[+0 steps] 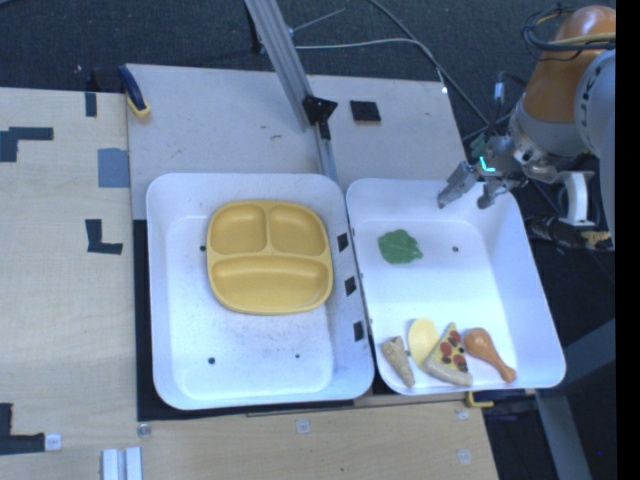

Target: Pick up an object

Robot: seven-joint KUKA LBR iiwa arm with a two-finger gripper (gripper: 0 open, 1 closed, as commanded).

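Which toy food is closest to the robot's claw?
The green leafy piece, alone in the right bin's upper part, nearest the gripper. The others cluster at the bottom edge.

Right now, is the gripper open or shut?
Open: the gripper hovers over the right bin's top rim, its two fingers spread apart with nothing between them.

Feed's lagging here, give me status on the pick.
Pincer open, nothing held, over right bin's far rim. Green piece nearest, untouched. Path clear.

Even, fairly bright overhead light with soft, faint shadows, mild glare on the white bins (175,298), slight overall softness, and the dark floor (420,8) at the frame's top dim
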